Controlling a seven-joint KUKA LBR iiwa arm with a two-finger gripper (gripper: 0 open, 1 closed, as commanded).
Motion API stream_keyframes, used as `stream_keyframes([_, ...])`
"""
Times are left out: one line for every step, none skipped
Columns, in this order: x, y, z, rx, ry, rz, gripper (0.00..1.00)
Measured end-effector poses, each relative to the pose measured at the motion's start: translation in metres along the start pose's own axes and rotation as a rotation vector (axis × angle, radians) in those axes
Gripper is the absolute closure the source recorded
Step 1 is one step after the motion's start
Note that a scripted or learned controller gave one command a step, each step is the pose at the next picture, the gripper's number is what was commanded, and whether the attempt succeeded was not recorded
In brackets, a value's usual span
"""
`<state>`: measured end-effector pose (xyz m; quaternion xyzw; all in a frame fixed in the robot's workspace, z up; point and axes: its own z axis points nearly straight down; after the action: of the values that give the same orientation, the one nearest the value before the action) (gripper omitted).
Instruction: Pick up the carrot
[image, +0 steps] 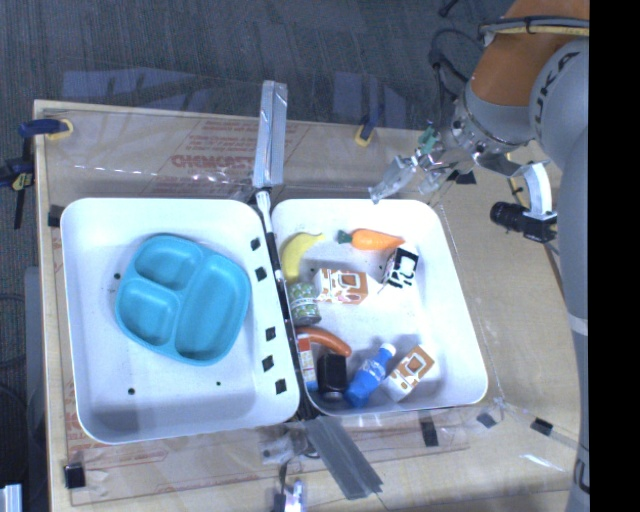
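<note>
Orange and small, the carrot (375, 239) lies near the far wall of the right bin (455, 300), its long axis running left to right with the green top pointing toward the banana (296, 252). My gripper (398, 180) hangs just beyond that bin's far rim, fingers apart and holding nothing, so the carrot sits below it and slightly left in the camera view.
</note>
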<state>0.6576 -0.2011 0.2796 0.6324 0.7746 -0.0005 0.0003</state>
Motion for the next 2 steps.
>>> stream_keyframes([-0.008, 0.001, 0.168, -0.014, -0.007, -0.056, 0.00])
stream_keyframes([0.003, -0.009, 0.083, 0.000, 0.000, 0.084, 0.00])
